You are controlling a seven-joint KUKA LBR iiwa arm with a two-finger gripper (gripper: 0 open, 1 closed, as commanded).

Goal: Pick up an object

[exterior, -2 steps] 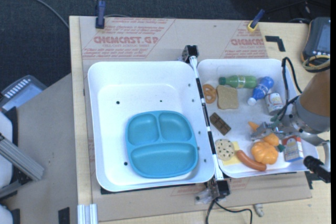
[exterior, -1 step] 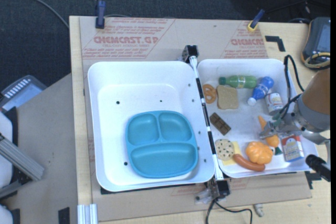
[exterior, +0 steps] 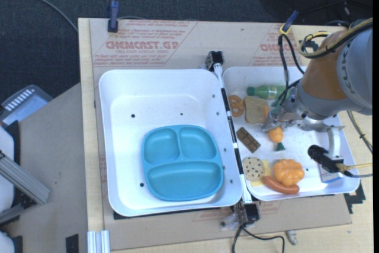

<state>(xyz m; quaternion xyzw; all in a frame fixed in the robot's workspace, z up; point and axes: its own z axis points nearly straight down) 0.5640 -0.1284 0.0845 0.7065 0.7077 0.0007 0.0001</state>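
Tabletop [exterior: 148,44] carries two white bins side by side. The left bin [exterior: 106,127] holds just a blue divided plate [exterior: 182,162], lying flat and low in the bin. It is well apart from the jaws and not the likely target.

All the small items are in the right bin [exterior: 237,75]. At its left side are a pretzel [exterior: 236,105], a brown bar [exterior: 248,139] below it and a cookie [exterior: 253,167] near the front corner. Next right is a tan bread slice [exterior: 256,109], with a green bottle [exterior: 265,91] lying behind it, long axis left-right. A red sausage [exterior: 280,186] lies along the front wall, with an orange pumpkin-like piece [exterior: 288,170] just behind it.

The arm [exterior: 331,77] comes in from the right, with the jaws low over the middle of the right bin, just right of the bread slice. The wrist hides how far open the jaws are, so I cannot tell that, and nothing is seen held in them.

Key relation: a small orange carrot-like piece [exterior: 276,135] lies just in front of the jaws, toward the bin's near wall, touching or nearly so. Its long axis runs roughly front-to-back, green tip pointing at the near wall. My call is that it is the nearest pick, needing a short shift toward the front and then a close across its narrow width. The bread slice is the next closest thing, to the left.
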